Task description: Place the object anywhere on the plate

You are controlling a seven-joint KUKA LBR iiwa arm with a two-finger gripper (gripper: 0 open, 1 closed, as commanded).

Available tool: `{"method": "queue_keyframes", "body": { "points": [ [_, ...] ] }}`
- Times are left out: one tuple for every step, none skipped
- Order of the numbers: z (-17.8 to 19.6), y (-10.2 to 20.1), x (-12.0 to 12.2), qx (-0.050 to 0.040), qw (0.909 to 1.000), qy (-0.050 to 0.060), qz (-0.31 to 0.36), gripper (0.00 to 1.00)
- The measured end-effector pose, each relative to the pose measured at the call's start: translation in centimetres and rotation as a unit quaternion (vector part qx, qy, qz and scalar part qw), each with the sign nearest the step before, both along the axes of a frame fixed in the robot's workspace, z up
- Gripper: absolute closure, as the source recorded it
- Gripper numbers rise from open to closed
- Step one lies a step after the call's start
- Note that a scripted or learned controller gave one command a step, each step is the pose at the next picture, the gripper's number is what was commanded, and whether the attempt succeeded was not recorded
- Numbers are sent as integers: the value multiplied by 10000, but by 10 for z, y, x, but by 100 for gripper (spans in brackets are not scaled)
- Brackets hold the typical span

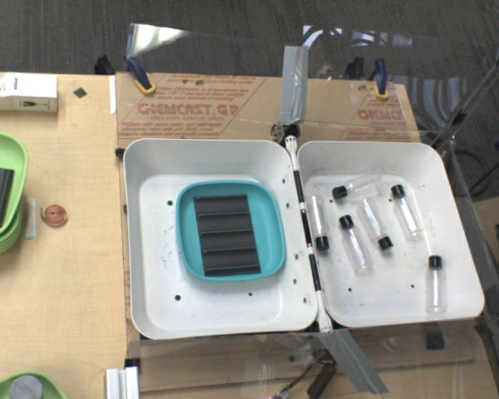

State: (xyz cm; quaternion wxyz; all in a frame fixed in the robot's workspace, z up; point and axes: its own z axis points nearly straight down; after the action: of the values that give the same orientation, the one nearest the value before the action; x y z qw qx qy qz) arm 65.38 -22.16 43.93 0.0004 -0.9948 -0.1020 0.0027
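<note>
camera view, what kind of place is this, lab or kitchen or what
Probably a robotics lab bench: two shallow white bins side by side, clear black-capped vials in the right one, a teal plate in the left, clamped cardboard behind.

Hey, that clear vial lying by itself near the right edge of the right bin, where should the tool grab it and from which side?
Take the lone vial at mid-body, just below its black cap, coming straight down. It lies flat, running near to far, so the fingers should probably close across its narrow width. It sits apart from the other vials, though the bin wall beside it leaves less room.
</note>
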Motion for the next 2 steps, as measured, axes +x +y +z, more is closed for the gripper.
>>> {"method": "queue_keyframes", "body": {
  "points": [
    [0, 0, 0, 0, 10000, 0, 0, 0],
    [0, 0, 0, 0, 10000, 0, -1, 0]
  ]
}}
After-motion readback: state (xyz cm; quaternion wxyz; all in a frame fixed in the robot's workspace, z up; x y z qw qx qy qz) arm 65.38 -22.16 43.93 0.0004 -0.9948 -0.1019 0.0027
